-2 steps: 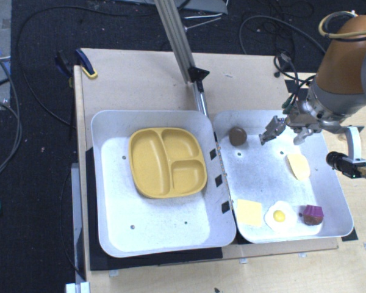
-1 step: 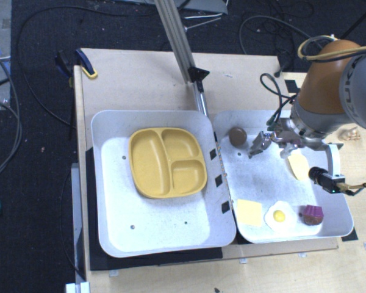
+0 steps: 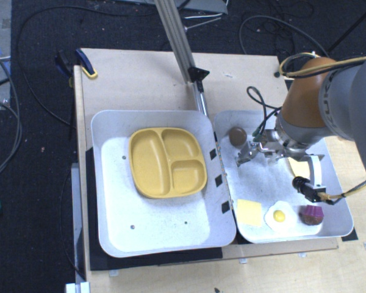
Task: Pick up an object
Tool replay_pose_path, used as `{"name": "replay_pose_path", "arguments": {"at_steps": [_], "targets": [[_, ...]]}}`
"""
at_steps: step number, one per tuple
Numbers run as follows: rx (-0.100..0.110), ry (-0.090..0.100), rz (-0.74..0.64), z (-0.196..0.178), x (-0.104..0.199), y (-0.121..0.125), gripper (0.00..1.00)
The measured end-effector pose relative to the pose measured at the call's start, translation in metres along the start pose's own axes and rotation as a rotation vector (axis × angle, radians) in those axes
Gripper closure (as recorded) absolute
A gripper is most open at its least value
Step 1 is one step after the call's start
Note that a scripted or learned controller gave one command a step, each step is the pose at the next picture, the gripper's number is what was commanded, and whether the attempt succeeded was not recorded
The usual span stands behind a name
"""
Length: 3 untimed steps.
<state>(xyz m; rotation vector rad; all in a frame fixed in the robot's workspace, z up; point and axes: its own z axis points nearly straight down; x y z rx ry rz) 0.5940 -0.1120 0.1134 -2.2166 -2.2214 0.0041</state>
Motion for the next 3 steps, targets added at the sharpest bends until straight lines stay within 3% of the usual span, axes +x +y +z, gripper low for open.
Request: {"name": "replay_pose_path", "arguments": {"at_steps": [1,3], "targets": [[-0.006,-0.001,0.002,-0.014,-0.001,0.001,1.00],[-0.009,-0.002,0.000,-0.092,-0.006,0.004,1.00]]}}
